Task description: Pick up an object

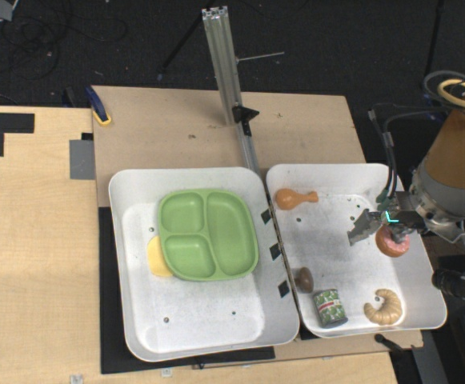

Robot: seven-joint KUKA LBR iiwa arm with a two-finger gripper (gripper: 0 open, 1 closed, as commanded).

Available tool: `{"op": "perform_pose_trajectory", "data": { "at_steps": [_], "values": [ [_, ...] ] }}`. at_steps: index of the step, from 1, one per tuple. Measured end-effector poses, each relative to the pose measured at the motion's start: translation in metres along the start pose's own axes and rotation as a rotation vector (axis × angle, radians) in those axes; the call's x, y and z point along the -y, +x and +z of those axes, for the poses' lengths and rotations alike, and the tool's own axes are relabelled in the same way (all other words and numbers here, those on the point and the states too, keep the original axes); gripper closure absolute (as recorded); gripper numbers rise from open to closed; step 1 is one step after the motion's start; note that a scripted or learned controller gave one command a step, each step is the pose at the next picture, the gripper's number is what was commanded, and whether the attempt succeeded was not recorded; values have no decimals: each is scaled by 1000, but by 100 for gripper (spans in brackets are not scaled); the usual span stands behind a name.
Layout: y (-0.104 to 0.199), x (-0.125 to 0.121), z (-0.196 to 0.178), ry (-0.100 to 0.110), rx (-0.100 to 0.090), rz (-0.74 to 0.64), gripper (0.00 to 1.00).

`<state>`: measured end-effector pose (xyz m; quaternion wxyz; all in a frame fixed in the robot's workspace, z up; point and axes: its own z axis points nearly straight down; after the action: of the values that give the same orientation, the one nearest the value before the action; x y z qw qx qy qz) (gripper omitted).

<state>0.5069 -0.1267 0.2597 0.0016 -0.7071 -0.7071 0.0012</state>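
In the right bin [352,174], my gripper [382,232] hangs over the right side, its arm coming in from the right. Its jaws stand open: one grey finger [364,227] points left and the other sits by a round pink-red object [394,245]. That object lies just under and to the right of the fingertips; I cannot tell if they touch it. Also in this bin are an orange gourd-shaped toy [296,199], a small brown object [303,278], a green can [329,307] and a tan croissant [385,306].
The left bin [136,310] bears a green divided plate [208,234] with a yellow object [157,258] poking out under its left edge. A metal post [224,70] rises behind the bins. Black clips [274,250] line the seam between them.
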Motion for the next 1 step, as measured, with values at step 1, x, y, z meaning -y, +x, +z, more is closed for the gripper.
{"op": "perform_pose_trajectory", "data": {
  "at_steps": [1],
  "values": [
    [0,0,-1,-2,0,0,0]
  ]
}}
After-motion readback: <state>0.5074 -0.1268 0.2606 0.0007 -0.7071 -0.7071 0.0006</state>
